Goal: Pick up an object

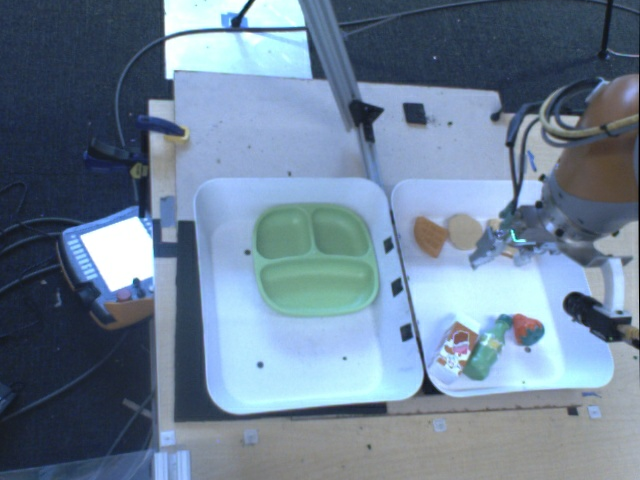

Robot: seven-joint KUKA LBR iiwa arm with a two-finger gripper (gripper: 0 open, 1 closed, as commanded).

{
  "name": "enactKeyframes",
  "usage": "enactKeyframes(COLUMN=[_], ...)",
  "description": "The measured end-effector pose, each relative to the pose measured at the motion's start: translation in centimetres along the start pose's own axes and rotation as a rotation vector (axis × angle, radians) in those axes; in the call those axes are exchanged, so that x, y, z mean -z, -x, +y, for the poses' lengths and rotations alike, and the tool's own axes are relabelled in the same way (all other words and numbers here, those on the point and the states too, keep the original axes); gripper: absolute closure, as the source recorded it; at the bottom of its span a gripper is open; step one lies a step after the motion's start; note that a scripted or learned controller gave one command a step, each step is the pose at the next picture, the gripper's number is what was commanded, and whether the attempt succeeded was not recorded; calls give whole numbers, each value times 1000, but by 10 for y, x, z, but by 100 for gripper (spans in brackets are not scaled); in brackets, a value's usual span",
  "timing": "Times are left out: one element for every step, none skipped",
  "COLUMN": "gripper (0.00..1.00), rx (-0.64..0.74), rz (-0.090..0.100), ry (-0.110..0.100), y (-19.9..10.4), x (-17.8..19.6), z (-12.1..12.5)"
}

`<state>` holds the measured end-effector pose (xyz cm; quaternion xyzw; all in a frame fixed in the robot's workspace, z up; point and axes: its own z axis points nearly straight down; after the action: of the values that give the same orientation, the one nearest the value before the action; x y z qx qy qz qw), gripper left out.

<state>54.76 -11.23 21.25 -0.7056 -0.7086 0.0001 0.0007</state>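
Hovering beside the round biscuit [465, 231], the tool [488, 251] gaped narrowly, holding nothing. Centring over it before descending seemed wisest.

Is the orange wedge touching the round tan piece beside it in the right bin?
Touching. The camera view shows the orange wedge and the round tan piece edge to edge, no white bin floor between them.

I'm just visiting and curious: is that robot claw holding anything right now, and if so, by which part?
Nothing is held. The gripper hovers over the right bin, beside the round tan piece, with nothing between its fingers.
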Motion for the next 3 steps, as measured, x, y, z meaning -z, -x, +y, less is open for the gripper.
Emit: enactKeyframes(gripper=[0,0,0], rx=[0,-1,-3], rz=[0,0,-1], ry=[2,-1,-1], y=[0,-3,-2], x=[1,-46,-87], z=[1,9,10])
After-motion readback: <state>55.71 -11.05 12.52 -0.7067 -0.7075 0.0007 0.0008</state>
